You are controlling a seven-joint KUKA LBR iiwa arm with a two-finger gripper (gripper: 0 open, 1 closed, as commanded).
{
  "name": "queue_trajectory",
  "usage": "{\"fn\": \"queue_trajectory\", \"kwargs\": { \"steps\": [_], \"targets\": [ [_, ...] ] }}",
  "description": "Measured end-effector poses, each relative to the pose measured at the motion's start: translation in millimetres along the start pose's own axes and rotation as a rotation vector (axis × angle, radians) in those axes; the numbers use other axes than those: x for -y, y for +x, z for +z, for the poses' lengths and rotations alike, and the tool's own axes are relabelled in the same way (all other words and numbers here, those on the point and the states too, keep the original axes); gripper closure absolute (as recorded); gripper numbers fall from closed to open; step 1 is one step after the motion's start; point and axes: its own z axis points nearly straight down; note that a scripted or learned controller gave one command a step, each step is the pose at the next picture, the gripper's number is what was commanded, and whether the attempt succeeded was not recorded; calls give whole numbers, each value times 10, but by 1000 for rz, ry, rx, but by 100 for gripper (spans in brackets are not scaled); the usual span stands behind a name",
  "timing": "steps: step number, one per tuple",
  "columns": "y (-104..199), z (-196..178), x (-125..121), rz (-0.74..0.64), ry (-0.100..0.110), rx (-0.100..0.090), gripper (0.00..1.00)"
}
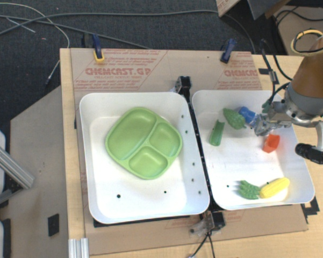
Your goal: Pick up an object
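Closest to me, at the front of the right bin (225,200), lay a yellow toy corn (274,187) touching a green leafy toy (249,190). If I went for those, I might have grabbed both or pushed one away.

A bit farther back sat the small orange toy (271,143), just under the gripper (264,125). I could not tell how the gripper was set. I thought it could bump the orange toy sideways and miss it.

Behind it were a blue toy (248,114) and a green bumpy toy (234,118), touching. A green stick toy (216,133) lay near them.

The green divided plate (144,143) sat in the left bin (97,198), well apart. It looked too flat and wide to grab.
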Motion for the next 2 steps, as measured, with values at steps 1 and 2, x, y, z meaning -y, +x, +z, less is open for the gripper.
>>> {"fn": "queue_trajectory", "kwargs": {
  "steps": [1, 2],
  "targets": [
    [39, -603, 16, -2, -2, 1, 100],
    [62, -1188, 67, -2, -3, 1, 100]
  ]
}}
